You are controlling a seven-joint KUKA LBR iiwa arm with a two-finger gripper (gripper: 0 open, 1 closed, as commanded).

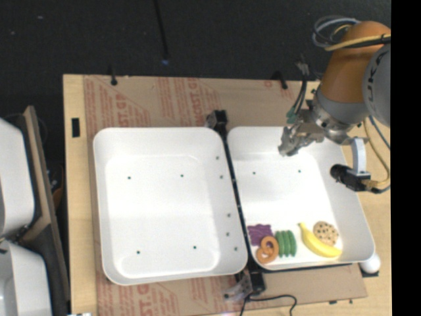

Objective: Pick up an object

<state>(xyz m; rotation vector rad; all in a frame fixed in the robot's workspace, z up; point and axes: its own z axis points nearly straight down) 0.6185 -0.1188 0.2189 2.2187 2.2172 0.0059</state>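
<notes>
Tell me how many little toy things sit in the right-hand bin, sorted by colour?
Purple: 1, the purple piece
Orange: 1, the orange ring
Green: 1, the green piece
Yellow: 1, the banana
Tan: 1, the cookie
Total: 5, all along the near edge of the right bin.

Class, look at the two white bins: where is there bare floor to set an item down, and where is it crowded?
The left white bin has bare floor between all four walls. In the right white bin, the middle is free, between the pincer near the far wall and the toys. Its near edge is crowded: purple piece, orange ring, green ridged piece, yellow banana, brown cookie.
</notes>
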